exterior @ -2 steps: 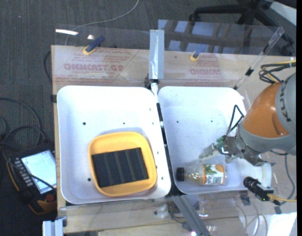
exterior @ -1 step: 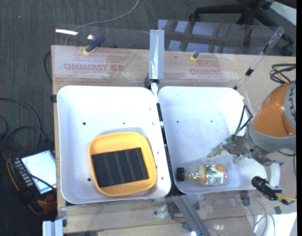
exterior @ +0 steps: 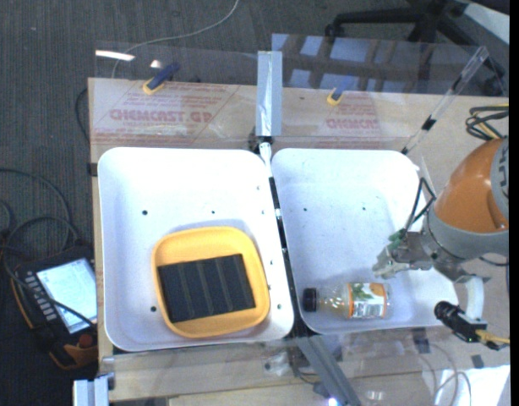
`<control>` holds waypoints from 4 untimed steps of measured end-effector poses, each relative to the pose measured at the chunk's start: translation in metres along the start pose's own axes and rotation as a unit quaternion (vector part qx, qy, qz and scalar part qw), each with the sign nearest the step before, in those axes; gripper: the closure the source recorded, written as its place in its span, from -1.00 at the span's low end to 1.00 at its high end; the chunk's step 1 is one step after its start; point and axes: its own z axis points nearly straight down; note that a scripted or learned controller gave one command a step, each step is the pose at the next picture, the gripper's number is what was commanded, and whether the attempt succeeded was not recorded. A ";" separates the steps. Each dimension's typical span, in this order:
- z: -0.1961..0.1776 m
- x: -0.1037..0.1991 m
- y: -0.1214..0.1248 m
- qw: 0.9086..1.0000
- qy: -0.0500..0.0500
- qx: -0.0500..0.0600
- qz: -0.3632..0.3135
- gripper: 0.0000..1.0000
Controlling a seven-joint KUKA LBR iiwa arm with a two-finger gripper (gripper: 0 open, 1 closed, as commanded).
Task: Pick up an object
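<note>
Clear plastic marks the nearest thing of interest: a small bottle (exterior: 348, 299) lying on its side along the near wall of the right bin (exterior: 344, 184), black cap toward the divider between the bins, an orange and green label around its body. Level with it in the left bin (exterior: 133, 176) sits a yellow tray-like object (exterior: 210, 281) with a dark ribbed panel set in its top, resting flat near that bin's near edge.

Just above and to the right of the bottle hangs the gripper (exterior: 395, 258), at the end of the grey arm (exterior: 475, 205) with its orange band, which comes in over the right rim of the right bin. The gripper sits near the bottle's base end but apart from it, and nothing shows between its fingers; whether they stand wide or narrow cannot be told at this size.

Farther back, both bins show bare white floor. Beyond them lies a clear sheet over a brown board with red lettering (exterior: 158, 115), held by two small yellow and blue clamps (exterior: 161, 77), and past that a dark carpet.
</note>
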 end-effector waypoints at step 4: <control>0.022 0.031 0.002 0.998 -0.006 -0.010 -0.054 -1.00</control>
